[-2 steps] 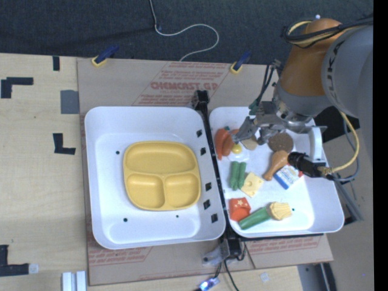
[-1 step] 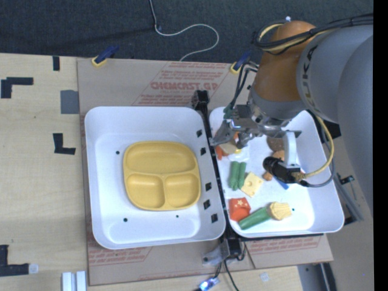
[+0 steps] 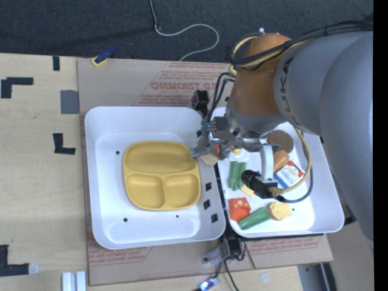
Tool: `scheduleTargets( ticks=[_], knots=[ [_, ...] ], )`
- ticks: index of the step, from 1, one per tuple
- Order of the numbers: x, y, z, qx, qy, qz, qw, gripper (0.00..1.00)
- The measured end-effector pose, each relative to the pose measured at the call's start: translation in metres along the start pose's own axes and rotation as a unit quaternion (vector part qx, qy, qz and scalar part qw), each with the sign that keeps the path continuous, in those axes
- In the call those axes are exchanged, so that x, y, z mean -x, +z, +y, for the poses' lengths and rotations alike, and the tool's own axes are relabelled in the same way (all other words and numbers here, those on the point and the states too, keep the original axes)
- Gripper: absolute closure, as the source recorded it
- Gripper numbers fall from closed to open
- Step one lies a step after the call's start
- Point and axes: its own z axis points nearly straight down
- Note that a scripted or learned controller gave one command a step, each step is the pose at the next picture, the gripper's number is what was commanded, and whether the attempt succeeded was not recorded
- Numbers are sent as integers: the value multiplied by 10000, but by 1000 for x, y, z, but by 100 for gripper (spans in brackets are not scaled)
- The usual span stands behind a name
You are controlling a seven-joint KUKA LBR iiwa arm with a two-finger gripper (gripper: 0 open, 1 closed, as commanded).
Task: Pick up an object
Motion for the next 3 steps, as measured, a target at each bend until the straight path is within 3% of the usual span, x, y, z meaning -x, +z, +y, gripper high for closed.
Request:
scheduleTargets(
  ticks=[1, 3],
  knots=[
    [-25, -14, -9, 18, 7, -2, 10000, 100],
    [-32, -6, -23, 0, 24, -13, 10000, 100]
  ],
)
